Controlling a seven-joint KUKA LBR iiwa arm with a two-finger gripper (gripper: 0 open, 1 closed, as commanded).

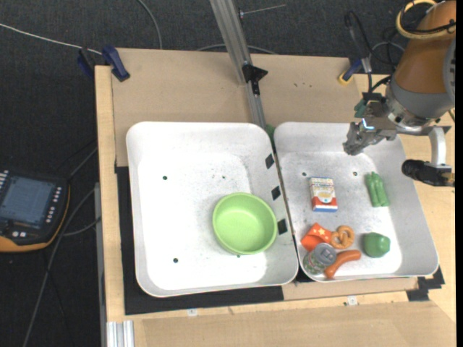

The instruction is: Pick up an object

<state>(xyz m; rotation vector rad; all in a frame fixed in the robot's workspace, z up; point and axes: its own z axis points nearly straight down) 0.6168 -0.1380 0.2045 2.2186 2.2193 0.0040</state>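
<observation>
Currently the gripper hangs over the upper part of the right bin, near that bin's far rim and above bare white floor; nothing is seen between the fingers, and whether they stand wide or narrow cannot be told from this slanted view. Arm enters from the right, orange band above the wrist visible. Right bin contents, all lying below the gripper and apart from it: a small carton with a red and white face near the bin's middle, lying flat; a green elongated piece to the carton's right, lying roughly lengthwise up the bin; a round dark-green item toward the lower right corner; a pretzel-shaped piece just beside an orange block; a grey round item at the lower rim, touching or overlapped by a red sausage-shaped piece. These last four sit in a tight cluster near the bin's lower left; exact contacts among them are hard to resolve. Left bin holds a light-green bowl, upright, in its lower right quarter close to the divide between bins. Bins sit side by side on the bench. An aluminium strut runs down from the top toward the gap between the bins.
</observation>
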